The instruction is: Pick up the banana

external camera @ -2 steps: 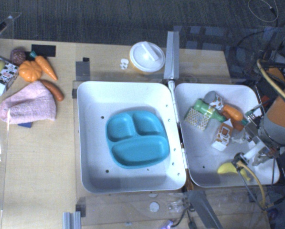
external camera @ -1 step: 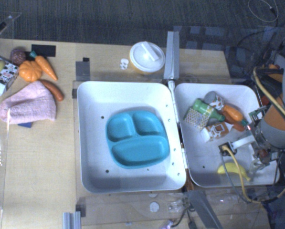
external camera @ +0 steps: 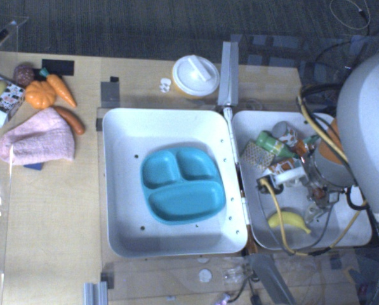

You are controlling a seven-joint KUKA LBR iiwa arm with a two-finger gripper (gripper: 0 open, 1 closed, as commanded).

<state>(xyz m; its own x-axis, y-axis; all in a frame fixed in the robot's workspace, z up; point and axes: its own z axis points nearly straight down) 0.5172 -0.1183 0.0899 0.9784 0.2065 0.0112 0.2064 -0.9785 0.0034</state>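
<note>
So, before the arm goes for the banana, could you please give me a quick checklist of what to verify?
1. Banana located: ok. The banana lies near the front of the right bin.
2. Banana free on top: ok. Nothing lies over it, though a yellow cable passes along its left end.
3. Gripper above the banana: not ok. The gripper sits up and to the right of it.
4. Fingers ready: cannot tell. Cables and the wrist hide them.
5. Banana in the grip: not ok. It rests on the bin floor.
6. Nearby clutter: not ok. A green bottle and other items crowd the bin behind the banana.
</note>
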